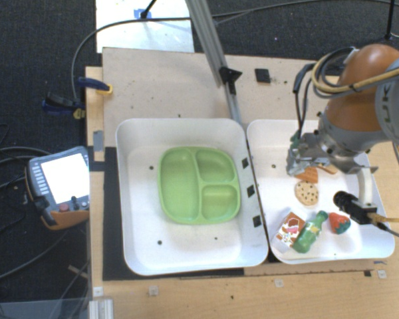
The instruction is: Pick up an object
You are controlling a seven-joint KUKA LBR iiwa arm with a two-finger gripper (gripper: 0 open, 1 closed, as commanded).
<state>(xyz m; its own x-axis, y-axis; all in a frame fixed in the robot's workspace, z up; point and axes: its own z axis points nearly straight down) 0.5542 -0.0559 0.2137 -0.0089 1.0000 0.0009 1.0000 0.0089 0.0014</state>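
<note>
My gripper (301, 167) hangs low over the right bin (272, 178), its tips right above an orange wedge-shaped piece (309, 175). Just below that lies a round cookie with dark chips (306, 193). Near the bin's front sit a red-and-white carton (290, 230), a green bottle (310, 231) leaning against it, and a red strawberry-like toy (340, 223). A brownish piece (328, 169) peeks out from under the wrist. Whether anything sits between the fingers is hidden by the gripper body.
The left bin (136, 178) holds a green divided plate (199, 185) in its middle. A slanted metal pole (213, 45) crosses the bench behind the bins. A pendant with a screen (60, 185) lies on the floor at left.
</note>
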